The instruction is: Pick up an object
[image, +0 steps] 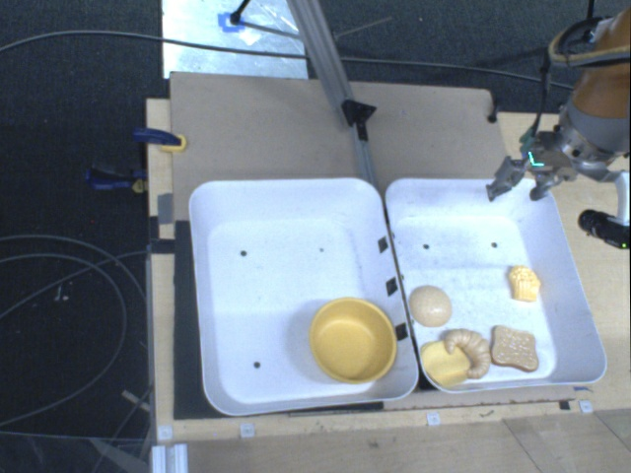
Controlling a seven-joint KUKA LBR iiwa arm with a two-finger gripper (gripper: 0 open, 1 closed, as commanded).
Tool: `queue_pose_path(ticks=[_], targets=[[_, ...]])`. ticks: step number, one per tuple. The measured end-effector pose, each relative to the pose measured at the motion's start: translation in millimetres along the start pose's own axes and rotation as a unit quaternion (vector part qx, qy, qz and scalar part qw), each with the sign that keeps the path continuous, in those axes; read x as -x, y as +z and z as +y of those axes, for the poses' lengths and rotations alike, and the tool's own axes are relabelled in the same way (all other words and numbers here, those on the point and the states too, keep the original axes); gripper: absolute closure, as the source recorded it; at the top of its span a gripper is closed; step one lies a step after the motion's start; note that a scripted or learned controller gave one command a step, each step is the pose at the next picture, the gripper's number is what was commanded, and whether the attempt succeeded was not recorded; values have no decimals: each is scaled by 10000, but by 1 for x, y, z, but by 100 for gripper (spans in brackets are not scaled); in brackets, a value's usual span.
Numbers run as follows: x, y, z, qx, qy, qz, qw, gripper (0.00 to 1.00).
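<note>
In the camera view, the gripper [520, 188] hangs over the far right corner of the right bin [463, 227], its two fingers spread apart with nothing between them. Near the front edge of this bin lie a pale egg [430, 305], a croissant [469, 350], a toast slice [514, 348] and a small yellow piece [525, 284]. A yellow bowl [353, 339] sits in the left bin [266, 215], near its front right corner.

Arm, upper right of frame: we note the gripper [521, 189] pointing down-left, fingers [498, 187] spread, nothing between them.
</note>
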State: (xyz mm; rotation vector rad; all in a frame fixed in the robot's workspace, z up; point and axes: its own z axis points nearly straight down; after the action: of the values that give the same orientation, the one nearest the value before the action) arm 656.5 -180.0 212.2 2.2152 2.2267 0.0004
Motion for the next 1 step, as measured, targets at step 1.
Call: queue_pose_path(ticks=[1], targets=[[0,-1,0,8,-1,-2,10000,0]])
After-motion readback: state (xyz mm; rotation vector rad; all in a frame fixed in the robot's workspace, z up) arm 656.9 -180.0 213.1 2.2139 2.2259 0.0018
